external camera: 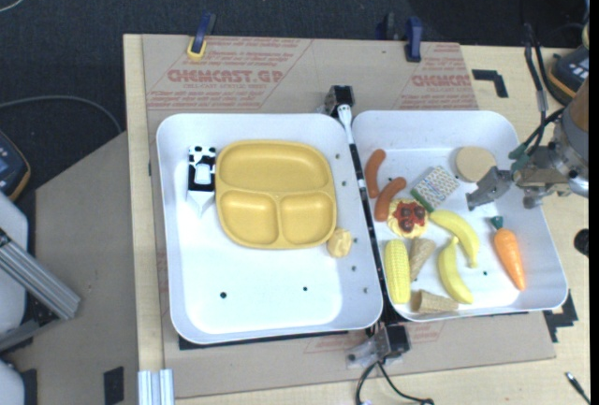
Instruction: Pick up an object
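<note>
Holding yellow tray [276,193]: left bin [253,300]; carrot [508,258], bananas [456,249]: right bin [496,127]; pincer [510,186] spread, unladen.

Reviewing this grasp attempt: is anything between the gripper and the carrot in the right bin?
Nothing visible blocks it. The gripper is above the right bin, and the carrot lies just below it in the view, with bare bin floor between. The nearest banana is off to the side.

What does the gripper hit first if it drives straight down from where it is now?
Probably the bare floor of the right bin. The gripper hangs beside the tan round piece, with the carrot just nearer the camera. The slanted view hides depth, so it may clip either.
</note>
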{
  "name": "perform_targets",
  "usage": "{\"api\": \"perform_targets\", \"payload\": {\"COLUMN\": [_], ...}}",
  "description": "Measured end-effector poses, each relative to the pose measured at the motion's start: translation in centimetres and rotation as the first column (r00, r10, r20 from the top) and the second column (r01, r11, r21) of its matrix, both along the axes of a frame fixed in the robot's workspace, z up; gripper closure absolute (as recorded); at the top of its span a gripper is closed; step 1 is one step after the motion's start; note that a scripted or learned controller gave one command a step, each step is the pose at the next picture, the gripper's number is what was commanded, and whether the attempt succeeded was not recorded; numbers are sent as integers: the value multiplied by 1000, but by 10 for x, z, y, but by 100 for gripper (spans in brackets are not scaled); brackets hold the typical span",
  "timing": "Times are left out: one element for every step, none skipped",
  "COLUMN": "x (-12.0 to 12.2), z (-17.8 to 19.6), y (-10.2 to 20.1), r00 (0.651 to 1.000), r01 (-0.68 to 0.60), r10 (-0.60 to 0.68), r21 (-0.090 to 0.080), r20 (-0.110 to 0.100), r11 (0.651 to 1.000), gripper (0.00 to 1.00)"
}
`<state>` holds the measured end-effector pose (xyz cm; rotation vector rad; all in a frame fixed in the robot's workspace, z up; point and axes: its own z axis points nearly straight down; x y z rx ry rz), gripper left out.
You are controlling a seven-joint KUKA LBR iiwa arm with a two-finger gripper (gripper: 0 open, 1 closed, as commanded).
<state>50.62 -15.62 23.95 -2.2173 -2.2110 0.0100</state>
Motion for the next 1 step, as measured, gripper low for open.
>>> {"api": "perform_targets", "payload": {"x": [2], "z": [6], "y": [0], "r00": [1000], "r01": [-3], "r10": [3], "r21": [-3], "r20": [12], "r11": [1000], "gripper": [0]}}
